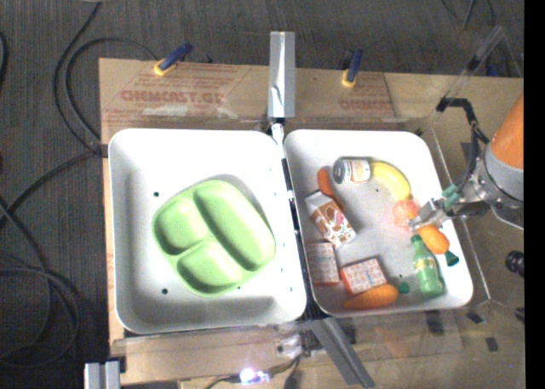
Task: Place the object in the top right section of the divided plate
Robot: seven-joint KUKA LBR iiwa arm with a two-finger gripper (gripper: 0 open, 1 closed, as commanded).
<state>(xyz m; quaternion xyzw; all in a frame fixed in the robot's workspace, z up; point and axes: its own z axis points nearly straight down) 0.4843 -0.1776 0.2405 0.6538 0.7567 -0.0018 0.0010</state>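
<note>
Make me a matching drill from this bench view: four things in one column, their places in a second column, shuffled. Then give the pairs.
Things
1. divided plate
2. green bottle
3. banana
4. claw

Places
A. far side of the right bin, beside a can
B. middle of the left bin
C. over the right bin's right side, above the bottle
D. near right corner of the right bin

Pairs: 1-B, 2-D, 3-A, 4-C

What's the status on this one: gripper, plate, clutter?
Gripper low over right bin, by the green bottle; grasp unclear. Green divided plate in left bin, all sections bare. Right bin crowded: cartons, can, banana.
</note>
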